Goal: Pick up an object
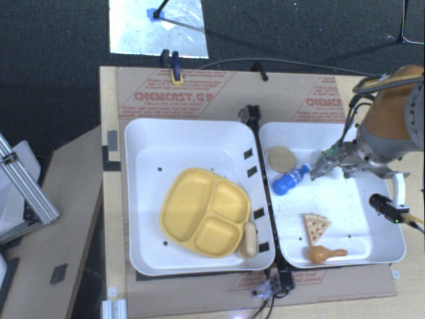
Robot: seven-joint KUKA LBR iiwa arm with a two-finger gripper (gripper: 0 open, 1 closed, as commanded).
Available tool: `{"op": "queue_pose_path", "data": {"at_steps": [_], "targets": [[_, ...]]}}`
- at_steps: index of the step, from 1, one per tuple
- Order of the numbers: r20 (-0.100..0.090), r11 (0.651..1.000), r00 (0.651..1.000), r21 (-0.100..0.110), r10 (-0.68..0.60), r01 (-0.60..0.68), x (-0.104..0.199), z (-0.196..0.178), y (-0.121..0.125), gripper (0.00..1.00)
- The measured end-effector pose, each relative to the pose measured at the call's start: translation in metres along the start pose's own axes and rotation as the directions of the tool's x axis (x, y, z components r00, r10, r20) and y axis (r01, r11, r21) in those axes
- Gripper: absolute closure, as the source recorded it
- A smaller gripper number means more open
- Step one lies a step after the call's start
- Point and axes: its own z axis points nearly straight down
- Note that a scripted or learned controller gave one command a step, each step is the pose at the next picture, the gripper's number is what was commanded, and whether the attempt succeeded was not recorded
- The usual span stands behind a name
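Two fingers of the gripper (323, 167) stood slightly parted over the right bin (382, 254), their tips just beside the cap end of the blue bottle (289, 180), with nothing between them. Whether a tip touched the bottle could not be told from this view.

My judgement was that the bottle was the likely target, and that the risks began there. It lay on its side, tilted across the bin floor, so a closing finger could roll it away toward the divider. The round tan disc (281, 159) sat just beside the bottle's far end; a push might shove one against the other. With so narrow an opening, the fingers might also land on top of the bottle rather than astride it and close on air.

Other candidates lay well apart from the gripper: a pizza slice (316, 226) and an orange spoon (323, 252) near the front wall.

Behind the fingers, the wrist slanted down and leftward, and the grey arm (392, 121) with its orange band entered from the right, above the bin's back corner. A yellow tray (202, 211) lay in the left bin (149, 145).
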Motion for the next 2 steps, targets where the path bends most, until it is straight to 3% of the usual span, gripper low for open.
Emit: {"op": "queue_pose_path", "data": {"at_steps": [1,2], "targets": [[0.002,1.000,1.000,-0.006,0.000,0.000,-0.001,-0.014,0.002,1.00],[0.002,1.000,1.000,-0.007,-0.002,0.002,0.006,-0.063,-0.003,1.00]]}}
